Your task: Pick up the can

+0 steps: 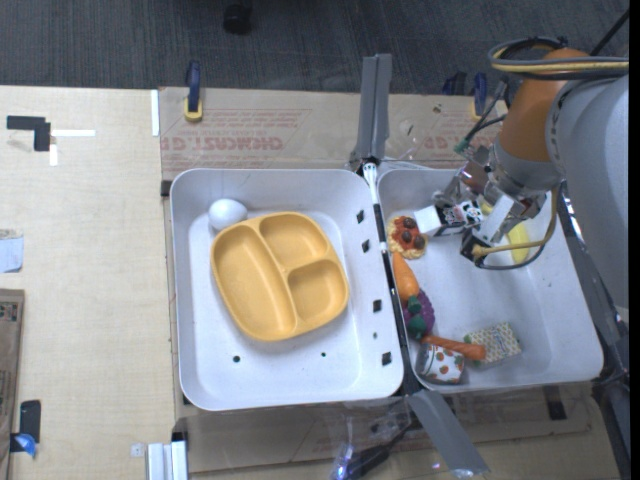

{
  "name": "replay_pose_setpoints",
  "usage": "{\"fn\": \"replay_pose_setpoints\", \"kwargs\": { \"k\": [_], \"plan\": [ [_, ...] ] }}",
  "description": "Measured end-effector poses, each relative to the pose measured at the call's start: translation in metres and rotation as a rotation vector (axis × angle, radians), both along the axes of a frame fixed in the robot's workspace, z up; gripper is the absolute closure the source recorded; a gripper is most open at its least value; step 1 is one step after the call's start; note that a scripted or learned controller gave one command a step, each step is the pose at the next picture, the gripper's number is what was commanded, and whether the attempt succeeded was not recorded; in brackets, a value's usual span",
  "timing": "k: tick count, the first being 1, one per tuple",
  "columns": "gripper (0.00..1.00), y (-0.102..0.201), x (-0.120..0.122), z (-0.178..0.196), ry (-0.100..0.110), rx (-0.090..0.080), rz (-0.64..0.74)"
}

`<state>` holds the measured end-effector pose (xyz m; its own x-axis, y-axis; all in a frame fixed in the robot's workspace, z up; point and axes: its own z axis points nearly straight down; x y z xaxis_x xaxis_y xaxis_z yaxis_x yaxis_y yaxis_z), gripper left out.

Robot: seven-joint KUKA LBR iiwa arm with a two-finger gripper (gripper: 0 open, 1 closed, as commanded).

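The can (441, 366), pale with a printed label, lies in the near left corner of the right bin (560, 358). A small orange carrot (458, 346) rests against its top edge. My gripper (449, 215) hangs over the far part of the right bin, well away from the can and beside a toy pizza slice (408, 235). Nothing shows between its tips.
A long carrot (404, 273) and purple grapes (418, 311) lie along the right bin's left wall. A speckled block (498, 340) sits right of the can. A yellow fruit (518, 244) lies under the wrist. The left bin (190, 298) holds a yellow divided plate (280, 273) and a white egg (227, 211).
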<state>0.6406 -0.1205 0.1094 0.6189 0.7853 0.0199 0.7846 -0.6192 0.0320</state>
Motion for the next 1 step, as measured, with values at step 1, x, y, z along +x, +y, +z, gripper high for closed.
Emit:
{"fn": "replay_pose_setpoints", "kwargs": {
  "k": [1],
  "plan": [
    [1.0,-0.0017,-0.0004,0.0113,0.004,-0.001,-0.002]
  ]
}}
